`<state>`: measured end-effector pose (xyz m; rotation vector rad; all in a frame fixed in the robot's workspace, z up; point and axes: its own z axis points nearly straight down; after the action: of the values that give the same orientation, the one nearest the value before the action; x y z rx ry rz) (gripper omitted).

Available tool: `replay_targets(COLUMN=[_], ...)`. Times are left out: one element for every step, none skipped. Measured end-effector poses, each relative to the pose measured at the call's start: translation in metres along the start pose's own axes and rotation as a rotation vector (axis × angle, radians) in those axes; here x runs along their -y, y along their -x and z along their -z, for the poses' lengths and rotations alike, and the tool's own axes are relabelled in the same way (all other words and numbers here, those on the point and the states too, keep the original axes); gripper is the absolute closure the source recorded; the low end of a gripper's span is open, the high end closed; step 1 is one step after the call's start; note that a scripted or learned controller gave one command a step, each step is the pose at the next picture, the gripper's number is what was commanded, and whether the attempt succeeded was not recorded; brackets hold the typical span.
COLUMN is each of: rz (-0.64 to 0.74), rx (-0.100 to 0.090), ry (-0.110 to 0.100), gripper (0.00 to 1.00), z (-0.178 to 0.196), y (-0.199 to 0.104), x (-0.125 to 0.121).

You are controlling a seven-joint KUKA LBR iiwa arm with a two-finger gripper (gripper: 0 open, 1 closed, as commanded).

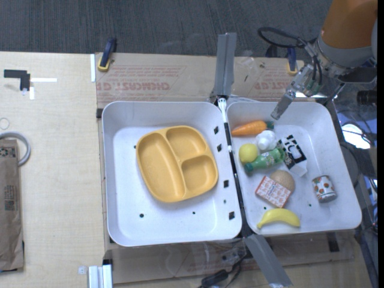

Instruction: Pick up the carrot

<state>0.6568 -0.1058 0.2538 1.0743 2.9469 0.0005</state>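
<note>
A pale wooden bench [48,161] stands on dark grey carpet, with a sheet of cardboard [162,77] along its far side under two white bins.

In the camera view, the left bin [120,221] holds a yellow divided plate [177,162]. The right bin [342,215] holds the clutter: the carrot [249,128] at its far left corner, just beside the divider between the bins, then a white ball [266,140], a lemon [248,153], a green bottle [268,159], a black-and-white packet [293,151], a red box [273,191], a can [324,188] and a banana [279,219] at the near edge.

The arm [351,17] comes in from the far right. Its gripper [281,108] hangs over the far rim of the right bin, slanting down and to the left; whether the jaws are parted cannot be told from here, and nothing shows between them.

The carrot lies just to the left of the tip and slightly nearer. Its long axis runs roughly left to right, with the right end tilted a little toward the far side and a green nub at that end, which is the end closest to the tip. The white ball touches or nearly touches the carrot's near right side, so a grasp across the middle of the carrot likely leaves more room than one at the right end.
</note>
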Motion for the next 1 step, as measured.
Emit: replay_targets(rz=[0.158], rx=[-0.004], ry=[-0.001], gripper=[0.0], z=[-0.0254], y=[-0.1094], x=[-0.0228])
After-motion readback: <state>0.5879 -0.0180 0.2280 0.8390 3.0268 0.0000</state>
